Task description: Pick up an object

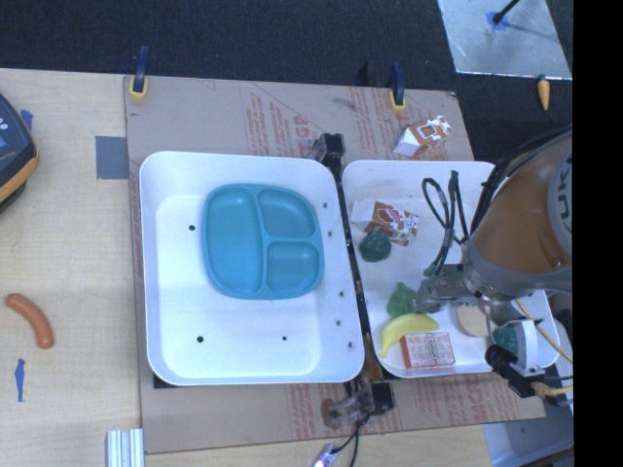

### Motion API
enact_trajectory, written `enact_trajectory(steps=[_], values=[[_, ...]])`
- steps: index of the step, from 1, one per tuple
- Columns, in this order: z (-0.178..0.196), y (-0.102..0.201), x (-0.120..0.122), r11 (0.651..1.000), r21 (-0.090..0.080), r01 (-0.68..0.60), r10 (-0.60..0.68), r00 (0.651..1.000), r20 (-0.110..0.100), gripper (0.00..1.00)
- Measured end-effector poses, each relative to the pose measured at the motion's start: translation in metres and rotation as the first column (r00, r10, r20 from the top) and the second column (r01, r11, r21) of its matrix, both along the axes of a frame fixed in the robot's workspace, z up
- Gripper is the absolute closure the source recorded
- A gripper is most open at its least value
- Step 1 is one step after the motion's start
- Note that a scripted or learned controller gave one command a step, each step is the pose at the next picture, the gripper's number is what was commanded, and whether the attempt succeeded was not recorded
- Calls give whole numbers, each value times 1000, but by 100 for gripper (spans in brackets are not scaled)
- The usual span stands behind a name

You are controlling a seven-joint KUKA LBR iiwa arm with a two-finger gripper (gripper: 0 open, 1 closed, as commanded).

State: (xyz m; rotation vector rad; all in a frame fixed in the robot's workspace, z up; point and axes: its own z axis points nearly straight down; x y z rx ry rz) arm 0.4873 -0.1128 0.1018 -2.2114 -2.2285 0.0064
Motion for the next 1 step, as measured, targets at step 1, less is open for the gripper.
enact_trajectory(steps=[1], values=[[0,0,0,1000,0,0,0,1000,0,0]])
